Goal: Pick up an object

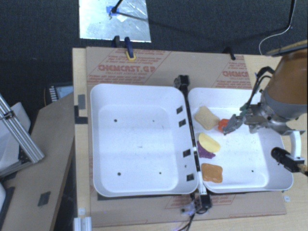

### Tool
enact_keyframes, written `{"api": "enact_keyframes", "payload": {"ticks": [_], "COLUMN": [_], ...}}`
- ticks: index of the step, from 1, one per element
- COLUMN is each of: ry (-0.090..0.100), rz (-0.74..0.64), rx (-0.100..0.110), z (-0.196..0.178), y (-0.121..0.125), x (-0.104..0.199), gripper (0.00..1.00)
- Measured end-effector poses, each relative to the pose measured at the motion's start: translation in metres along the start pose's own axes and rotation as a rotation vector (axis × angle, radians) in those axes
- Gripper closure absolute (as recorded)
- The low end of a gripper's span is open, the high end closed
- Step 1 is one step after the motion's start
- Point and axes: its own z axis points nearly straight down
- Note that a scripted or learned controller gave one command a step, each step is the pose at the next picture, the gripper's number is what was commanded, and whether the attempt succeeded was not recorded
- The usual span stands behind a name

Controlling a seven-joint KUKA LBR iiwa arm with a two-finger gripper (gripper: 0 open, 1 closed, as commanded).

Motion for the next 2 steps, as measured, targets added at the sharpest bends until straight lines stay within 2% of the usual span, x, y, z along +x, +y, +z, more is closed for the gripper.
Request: {"api": "enact_keyframes", "payload": {"ticks": [1,2], "ry": [0.0,0.002], "rz": [-0.001,-0.009], "rx": [-0.003,-0.006], "z": [-0.011,-0.062], "y": [0.001,-0.002], "x": [0.0,0.072], "gripper": [1.0,1.0]}}
